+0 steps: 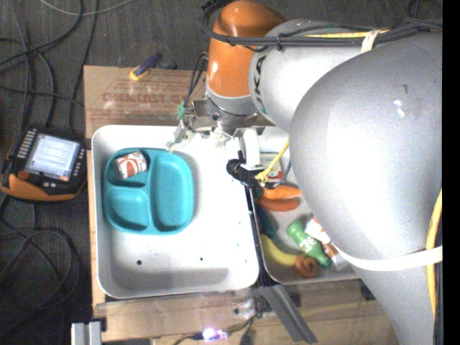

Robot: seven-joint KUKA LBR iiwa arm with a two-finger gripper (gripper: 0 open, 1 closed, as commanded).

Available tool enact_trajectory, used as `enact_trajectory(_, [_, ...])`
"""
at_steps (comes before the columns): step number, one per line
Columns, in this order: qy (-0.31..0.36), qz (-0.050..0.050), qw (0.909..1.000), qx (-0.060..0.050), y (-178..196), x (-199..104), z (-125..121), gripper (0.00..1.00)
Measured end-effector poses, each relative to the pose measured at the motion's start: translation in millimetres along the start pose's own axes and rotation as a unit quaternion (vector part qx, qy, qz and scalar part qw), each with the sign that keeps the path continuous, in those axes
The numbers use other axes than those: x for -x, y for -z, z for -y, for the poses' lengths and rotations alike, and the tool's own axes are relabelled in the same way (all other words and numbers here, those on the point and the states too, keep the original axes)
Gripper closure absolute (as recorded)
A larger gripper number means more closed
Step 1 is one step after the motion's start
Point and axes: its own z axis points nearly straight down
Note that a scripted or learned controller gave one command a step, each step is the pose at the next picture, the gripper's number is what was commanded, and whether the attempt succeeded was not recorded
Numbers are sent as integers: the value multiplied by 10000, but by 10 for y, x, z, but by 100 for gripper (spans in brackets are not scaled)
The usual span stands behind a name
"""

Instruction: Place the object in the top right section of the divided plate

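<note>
**A:** While the arm covers most of the right-hand side, take stock from big to small. What is on the worktop?

**B:** Two bins. The left bin carries the teal divided plate. The right bin is half under the arm, with a carrot, a banana and a green bottle in it.

**A:** And the task's thing?

**B:** A red-and-white can, on its side. It lies in the plate's small section at the upper left of the view, inside the rim.

**A:** Gripper?

**B:** The gripper is at the left bin's far edge, just beyond the plate's upper right corner. The can sits near it, down and to its left, apart and not touching. Nothing shows in its grasp. You cannot tell from here whether it is set wide or narrow.

**A:** So, the step in hand?

**B:** My reading is that the can is already in a plate section. First settle which corner counts as "top right" from this slanted view. If the can has to move, bring the gripper down square over its short axis and clear of the section ridges. Grip across the body so it can't roll, lift clear of the divider, then set it down low rather than dropping it.
</note>
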Motion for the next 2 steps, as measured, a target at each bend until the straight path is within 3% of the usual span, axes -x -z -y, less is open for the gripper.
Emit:
enact_trajectory(1, [322, -11, 9995, -5, -159, -441, 544, 0])
enact_trajectory(2, [326, -13, 9995, -33, -88, -442, 549, 100])
